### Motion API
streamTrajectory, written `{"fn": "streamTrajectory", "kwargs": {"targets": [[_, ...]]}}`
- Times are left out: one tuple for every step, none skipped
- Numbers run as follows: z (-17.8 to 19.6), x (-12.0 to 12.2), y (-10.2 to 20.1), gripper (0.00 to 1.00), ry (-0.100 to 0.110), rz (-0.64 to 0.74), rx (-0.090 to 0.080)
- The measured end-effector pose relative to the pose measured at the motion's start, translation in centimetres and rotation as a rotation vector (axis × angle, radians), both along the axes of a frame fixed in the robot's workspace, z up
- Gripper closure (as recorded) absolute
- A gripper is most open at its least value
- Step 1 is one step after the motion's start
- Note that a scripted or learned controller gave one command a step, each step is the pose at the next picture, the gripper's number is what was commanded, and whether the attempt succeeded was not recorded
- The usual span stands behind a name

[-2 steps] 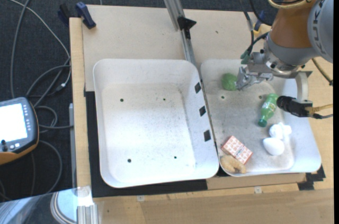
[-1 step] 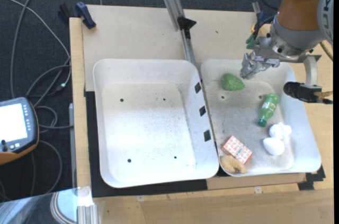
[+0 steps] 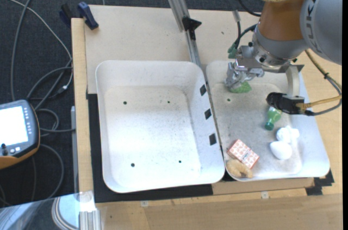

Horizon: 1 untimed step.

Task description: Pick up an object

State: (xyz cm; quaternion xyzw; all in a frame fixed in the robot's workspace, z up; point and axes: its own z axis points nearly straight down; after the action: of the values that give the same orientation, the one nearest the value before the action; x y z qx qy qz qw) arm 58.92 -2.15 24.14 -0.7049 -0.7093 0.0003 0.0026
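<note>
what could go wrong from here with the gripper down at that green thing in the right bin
1. The gripper sits right over the pale green object, which lies close to the right bin's back wall; the fingers might strike the wall or just nudge the object aside.
2. The object looks small and low, so a closing grasp could slip off it and come up empty.

A robotics lab: a wooden bench, loose cables on dark carpet, a teach pendant.

Green object partly hidden under fingers; arm cut off at right
</note>
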Motion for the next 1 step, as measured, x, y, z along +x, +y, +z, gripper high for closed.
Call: {"fn": "streamTrajectory", "kwargs": {"targets": [[0.57,-0.35,5.98,1.0,-0.004,0.002,0.0]]}}
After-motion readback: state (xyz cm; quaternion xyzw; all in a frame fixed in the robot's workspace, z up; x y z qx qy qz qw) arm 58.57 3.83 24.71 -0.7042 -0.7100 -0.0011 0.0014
